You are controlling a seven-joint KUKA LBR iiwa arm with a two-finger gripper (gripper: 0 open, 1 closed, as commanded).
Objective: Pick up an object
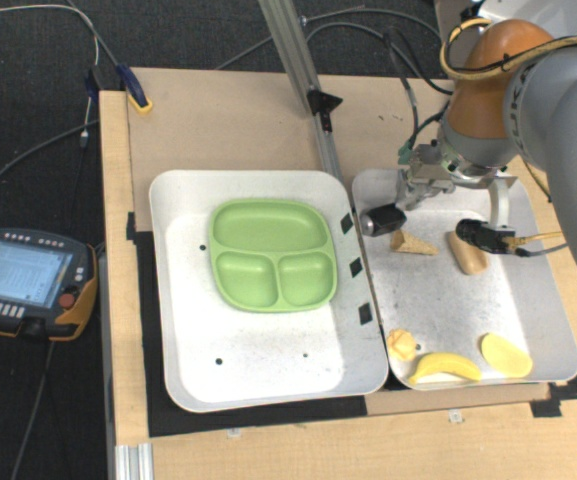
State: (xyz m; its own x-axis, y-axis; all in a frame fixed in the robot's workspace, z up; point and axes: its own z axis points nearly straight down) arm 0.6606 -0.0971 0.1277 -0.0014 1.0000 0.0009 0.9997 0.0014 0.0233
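My gripper (409, 196) hangs low over the far left part of the right bin (543, 308). Just in front of it lies a tan wedge (413, 245). A tan stubby cylinder (468, 257) lies to the wedge's right. A short dark piece with a silvery end (380, 218) sits at the gripper's left, against the bin's left wall; I cannot tell if it belongs to the gripper. Along the near rim lie a banana (445, 368), a yellow round piece (506, 355) and a small peach-coloured piece (401, 343).
The left bin (183, 298) holds a green divided plate (272, 254). A metal post (298, 58) slants up from between the bins at the back. A teach pendant (28, 283) lies off the bench at the left.
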